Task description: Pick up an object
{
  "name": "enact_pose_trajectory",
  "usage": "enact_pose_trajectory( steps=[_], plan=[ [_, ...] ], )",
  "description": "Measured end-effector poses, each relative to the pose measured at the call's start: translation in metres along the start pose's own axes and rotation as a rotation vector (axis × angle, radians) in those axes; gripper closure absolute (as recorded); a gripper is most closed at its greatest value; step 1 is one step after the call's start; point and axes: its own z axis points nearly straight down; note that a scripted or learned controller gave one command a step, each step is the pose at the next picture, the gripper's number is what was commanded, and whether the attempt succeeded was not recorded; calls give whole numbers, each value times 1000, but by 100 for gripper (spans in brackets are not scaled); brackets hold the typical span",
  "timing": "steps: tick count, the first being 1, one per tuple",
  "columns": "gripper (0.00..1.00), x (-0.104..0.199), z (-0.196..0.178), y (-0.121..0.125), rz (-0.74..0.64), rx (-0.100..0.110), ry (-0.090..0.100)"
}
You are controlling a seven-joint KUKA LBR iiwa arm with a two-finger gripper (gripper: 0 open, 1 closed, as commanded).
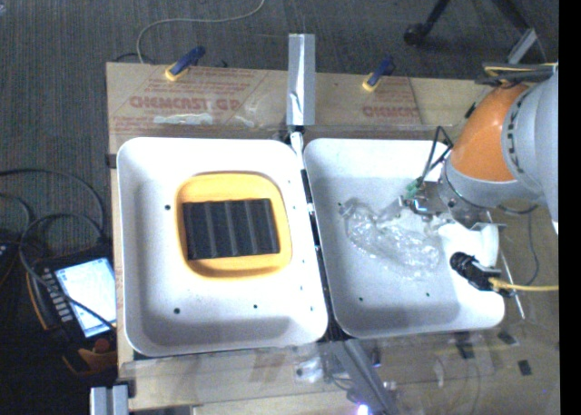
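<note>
The tool (427, 200) sits low over the right bin (381, 309), its state impossible to tell under the arm's wrist. Just left of it, touching or nearly so, lies a crumpled clear plastic wrapper (390, 236). The left bin (145, 304) holds a yellow-framed dark slatted tray (232, 224), well apart

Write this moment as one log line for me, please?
arm: over right bin | gripper: beside clear plastic wrap | left bin: yellow tray with dark insert | pick: not confirmed

Your arm (508, 145) crowds the right bin (363, 304) at 3 o'clock; crumpled clear plastic (390, 236) fills its middle, leaving bare floor toward 6 and 9.
</note>
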Motion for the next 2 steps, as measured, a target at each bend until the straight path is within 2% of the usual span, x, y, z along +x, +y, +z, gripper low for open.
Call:
enact_pose_trajectory(
  steps=[1,2],
  plan=[
    [0,-5,-44,23,31,12,2],
    [0,-36,-107,42,153,12,0]
  ],
)
